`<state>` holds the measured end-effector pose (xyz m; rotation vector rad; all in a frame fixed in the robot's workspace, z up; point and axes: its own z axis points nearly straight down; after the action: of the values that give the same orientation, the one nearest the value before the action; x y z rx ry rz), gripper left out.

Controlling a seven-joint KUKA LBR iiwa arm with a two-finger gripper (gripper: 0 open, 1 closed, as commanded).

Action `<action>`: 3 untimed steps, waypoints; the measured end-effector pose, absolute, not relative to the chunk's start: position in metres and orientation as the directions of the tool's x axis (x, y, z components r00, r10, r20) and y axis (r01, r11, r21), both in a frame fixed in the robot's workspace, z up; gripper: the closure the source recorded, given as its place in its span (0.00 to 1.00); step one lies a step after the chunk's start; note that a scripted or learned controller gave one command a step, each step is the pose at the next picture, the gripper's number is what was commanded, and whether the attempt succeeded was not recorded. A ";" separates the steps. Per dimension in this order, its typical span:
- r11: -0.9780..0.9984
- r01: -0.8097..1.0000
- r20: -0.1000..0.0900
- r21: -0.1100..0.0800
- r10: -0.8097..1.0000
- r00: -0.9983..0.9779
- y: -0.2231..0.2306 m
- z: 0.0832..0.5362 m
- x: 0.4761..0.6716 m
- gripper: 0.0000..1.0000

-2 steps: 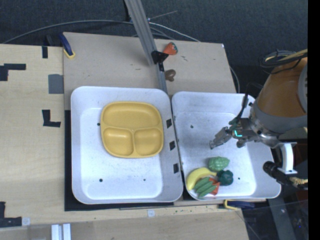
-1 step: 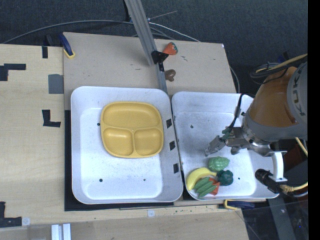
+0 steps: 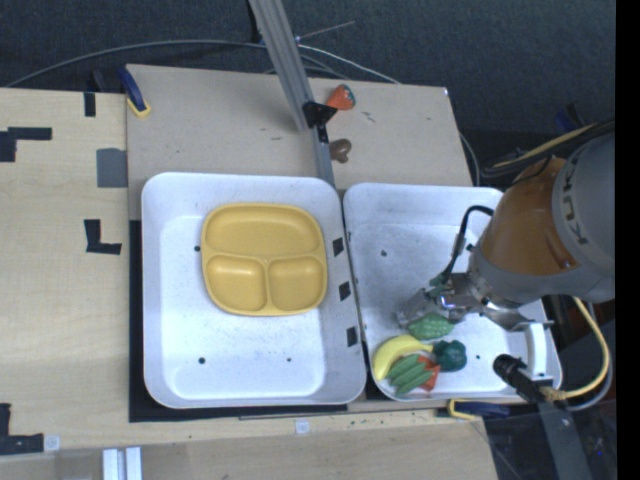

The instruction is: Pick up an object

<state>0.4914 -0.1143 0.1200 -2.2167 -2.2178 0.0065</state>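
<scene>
Plastic, by the look of it: the small things heaped in the right bin (image 3: 400,218) seem to be toy food, a yellow banana (image 3: 393,351), a pale green leafy piece (image 3: 432,325), a darker green lump (image 3: 451,354) and a green pod with a red bit beside it (image 3: 412,371). They lie bunched in the near corner of that bin, touching one another, close to its front wall. The left bin (image 3: 170,268) holds a yellow divided plate (image 3: 265,258), well apart from the pile.

The tool (image 3: 440,303) sits low over the pile, just above or against the pale green piece (the wrist hides the tips), so I cannot tell whether it is spread or pressed together, nor whether anything is caught in it.

Such toys are likely light, hollow and fairly stiff, with smooth skins that may slip. The banana looks the easiest to take, across its narrow middle. The crowding is the risk: a pinch could nudge a neighbour or catch two at once
</scene>
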 end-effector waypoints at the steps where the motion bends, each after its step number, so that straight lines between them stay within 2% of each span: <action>1: 0.001 1.000 -0.001 -0.001 1.000 -0.001 -0.114 0.088 0.491 0.00; 2: 0.002 1.000 0.001 -0.003 1.000 -0.002 -0.113 0.099 0.491 1.00; 3: 0.002 1.000 0.000 0.001 1.000 -0.002 -0.108 0.142 0.493 1.00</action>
<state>0.4933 -0.1078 0.1420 -2.2201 -2.2239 -0.0020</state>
